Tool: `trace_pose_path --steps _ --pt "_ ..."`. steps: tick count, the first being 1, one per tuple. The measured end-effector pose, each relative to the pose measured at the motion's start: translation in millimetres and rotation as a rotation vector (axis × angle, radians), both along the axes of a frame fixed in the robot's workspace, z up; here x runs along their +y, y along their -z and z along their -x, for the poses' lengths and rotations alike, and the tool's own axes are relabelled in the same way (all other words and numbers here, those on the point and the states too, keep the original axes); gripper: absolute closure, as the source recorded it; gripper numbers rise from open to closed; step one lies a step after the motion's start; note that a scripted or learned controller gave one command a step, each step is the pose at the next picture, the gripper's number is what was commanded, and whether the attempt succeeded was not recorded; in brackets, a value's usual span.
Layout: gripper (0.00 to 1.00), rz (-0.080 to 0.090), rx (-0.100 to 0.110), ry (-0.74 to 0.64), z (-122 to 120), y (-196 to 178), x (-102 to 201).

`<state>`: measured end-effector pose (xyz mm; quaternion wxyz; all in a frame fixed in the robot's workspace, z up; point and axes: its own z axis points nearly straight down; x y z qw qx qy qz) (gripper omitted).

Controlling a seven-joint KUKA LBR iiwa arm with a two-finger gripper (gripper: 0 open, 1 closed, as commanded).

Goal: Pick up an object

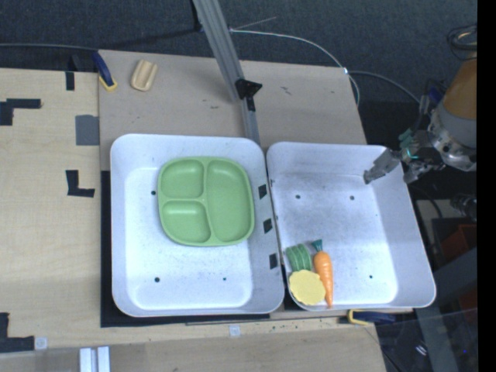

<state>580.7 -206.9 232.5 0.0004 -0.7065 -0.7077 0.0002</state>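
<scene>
Fingers [394, 163]: spread not discernible. Carrot [324, 276] lay well below-left of them; looked light, stiff, smooth. Grip across mid-body; slip likely.

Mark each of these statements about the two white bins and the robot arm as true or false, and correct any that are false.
1. The green plate lies in the left bin. True.
2. The carrot lies on the green plate. False: it lies in the right bin, at the near left corner.
3. The yellow disc sits right beside the carrot. True.
4. The gripper is over the left bin. False: it is at the far right edge of the right bin.
5. The gripper is touching the carrot. False: it is well apart from it, near the opposite corner of that bin.
6. The green plate has three compartments. True.
</scene>
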Motion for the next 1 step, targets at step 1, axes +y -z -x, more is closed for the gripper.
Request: trace_pose_path --steps 1 --pt "0.00 0.000 0.000 0.000 0.0 0.0 0.0"
